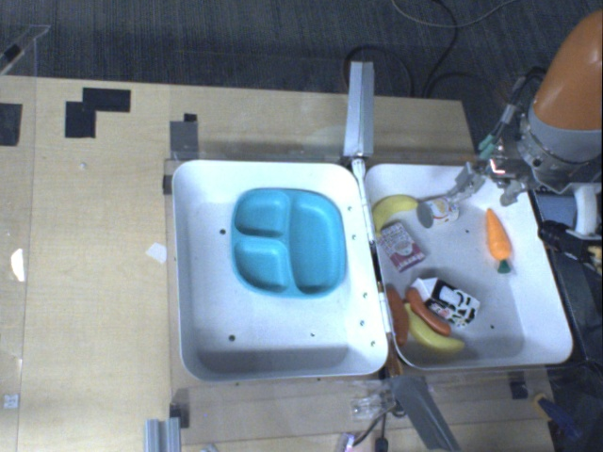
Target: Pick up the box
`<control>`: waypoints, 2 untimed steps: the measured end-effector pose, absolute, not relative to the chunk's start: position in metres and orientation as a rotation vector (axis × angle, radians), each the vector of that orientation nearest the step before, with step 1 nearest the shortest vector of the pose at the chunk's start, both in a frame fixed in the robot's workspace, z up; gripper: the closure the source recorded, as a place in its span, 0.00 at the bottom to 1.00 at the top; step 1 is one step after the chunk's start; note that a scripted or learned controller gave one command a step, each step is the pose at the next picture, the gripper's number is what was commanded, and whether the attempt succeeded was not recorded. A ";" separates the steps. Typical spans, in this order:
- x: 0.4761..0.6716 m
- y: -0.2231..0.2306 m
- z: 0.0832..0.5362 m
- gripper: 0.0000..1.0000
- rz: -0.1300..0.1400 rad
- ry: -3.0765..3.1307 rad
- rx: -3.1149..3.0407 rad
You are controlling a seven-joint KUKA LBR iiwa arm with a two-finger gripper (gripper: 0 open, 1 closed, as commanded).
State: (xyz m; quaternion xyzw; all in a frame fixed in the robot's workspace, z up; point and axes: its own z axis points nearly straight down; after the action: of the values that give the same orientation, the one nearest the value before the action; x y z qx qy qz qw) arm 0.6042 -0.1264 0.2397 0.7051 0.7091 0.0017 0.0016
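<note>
Reaching in from the right, the arm hangs its gripper (439, 209) low over the right bin (537, 347).

Its finger state cannot be told from this slant. The box (400, 244), small with a pink label, lies flat near the bin's left wall, just below a yellow fruit (394, 208), apart from the gripper. An orange carrot (498, 236) lies to the right. The left bin (203, 347) bears a blue tray (287, 241).

A robotics lab: a plywood bench (94, 252) with black marker patches, two white bins (198, 347) bolted in aluminium brackets, cables trailing over dark carpet.
</note>
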 end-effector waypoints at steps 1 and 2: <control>0.670 -0.084 0.119 0.00 0.005 2.142 2.294; 0.672 -0.082 0.132 1.00 0.013 2.145 2.283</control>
State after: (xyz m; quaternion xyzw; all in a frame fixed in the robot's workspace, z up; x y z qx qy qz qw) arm 0.6723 -0.0823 0.1322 0.7287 0.6848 0.0040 0.0043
